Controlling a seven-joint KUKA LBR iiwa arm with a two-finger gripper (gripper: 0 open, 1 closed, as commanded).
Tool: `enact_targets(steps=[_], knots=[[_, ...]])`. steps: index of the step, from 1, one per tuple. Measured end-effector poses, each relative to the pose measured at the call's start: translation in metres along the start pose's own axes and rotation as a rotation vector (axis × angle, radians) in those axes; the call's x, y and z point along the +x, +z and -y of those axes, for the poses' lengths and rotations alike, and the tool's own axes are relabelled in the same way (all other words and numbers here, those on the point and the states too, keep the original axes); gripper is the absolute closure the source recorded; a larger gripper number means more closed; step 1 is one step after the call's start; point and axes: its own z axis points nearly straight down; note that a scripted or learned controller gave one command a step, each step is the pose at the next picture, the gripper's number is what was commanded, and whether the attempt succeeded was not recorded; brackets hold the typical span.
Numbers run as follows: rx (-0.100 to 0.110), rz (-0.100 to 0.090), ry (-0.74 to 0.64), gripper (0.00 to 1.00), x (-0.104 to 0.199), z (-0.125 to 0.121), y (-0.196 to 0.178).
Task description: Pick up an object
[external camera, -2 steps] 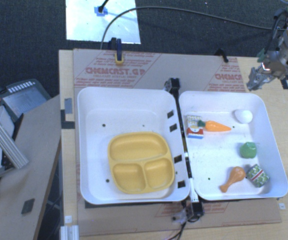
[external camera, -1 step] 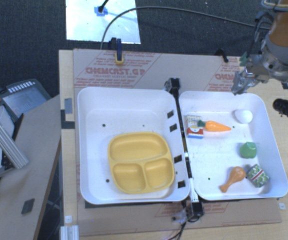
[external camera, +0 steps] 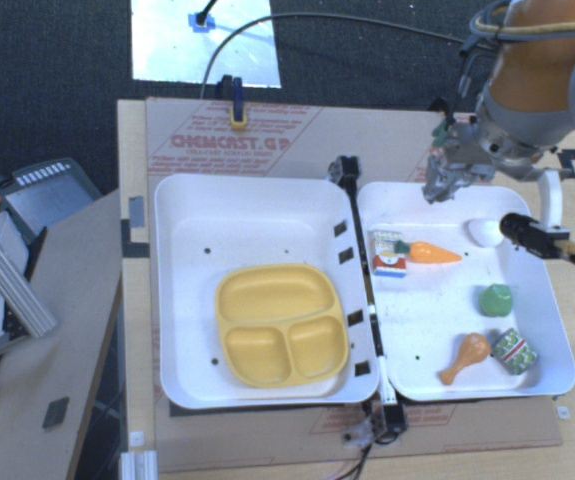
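The right bin (external camera: 537,268) holds an orange carrot (external camera: 433,253) beside a small red and white carton (external camera: 389,253), a white egg-shaped piece (external camera: 484,232), a green lump (external camera: 496,299), an orange drumstick (external camera: 465,356) and a green patterned box (external camera: 514,350). My gripper (external camera: 445,183) hangs over the bin's back edge, above and behind the carrot, with nothing seen between its fingers. The fingers are small and dark against the bench.
The left bin (external camera: 187,228) holds a yellow three-compartment plate (external camera: 283,323). A black divider (external camera: 359,268) runs between the bins. A yellow clamp (external camera: 237,103) sits at the back of the cardboard bench. A cable and black fitting (external camera: 532,233) hang at the right bin's edge.
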Motion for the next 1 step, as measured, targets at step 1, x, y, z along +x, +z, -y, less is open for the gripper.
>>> enact_targets(steps=[1], knots=[[0.0, 0.0, 0.001, 1.0, 0.0479, 0.0203, 0.0013]])
